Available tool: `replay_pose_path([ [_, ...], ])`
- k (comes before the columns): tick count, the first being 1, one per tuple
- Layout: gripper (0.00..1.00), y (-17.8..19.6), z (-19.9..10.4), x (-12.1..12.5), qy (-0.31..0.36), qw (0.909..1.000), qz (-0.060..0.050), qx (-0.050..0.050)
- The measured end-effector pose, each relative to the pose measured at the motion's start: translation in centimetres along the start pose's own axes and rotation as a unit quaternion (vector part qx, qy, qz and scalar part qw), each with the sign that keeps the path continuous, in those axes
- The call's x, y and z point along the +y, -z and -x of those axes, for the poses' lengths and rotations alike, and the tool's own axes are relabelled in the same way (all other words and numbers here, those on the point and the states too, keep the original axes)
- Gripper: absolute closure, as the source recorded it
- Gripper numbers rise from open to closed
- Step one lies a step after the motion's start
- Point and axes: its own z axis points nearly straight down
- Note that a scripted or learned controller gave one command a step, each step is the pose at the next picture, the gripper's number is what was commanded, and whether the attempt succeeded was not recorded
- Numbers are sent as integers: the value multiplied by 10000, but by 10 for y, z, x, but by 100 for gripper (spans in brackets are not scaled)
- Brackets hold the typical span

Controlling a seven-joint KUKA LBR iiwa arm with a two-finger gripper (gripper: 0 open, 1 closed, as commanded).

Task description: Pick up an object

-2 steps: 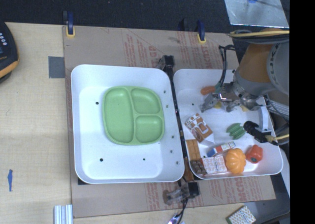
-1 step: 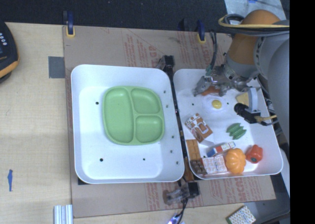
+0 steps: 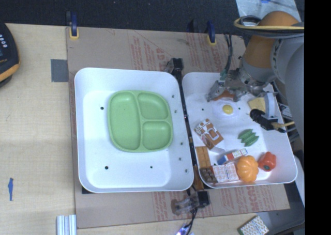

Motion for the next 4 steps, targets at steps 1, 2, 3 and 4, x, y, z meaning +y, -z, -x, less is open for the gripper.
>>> replay_pose_path([
  [1, 0, 89, -14, -8, 12, 10000, 32, 2],
  [2, 0, -5, 7, -2, 4, 10000, -40, 0],
  [3, 0, 0, 47, -1, -7, 10000, -2, -7],
  [4, 0, -1, -1, 0, 26, 10000, -23, 10],
])
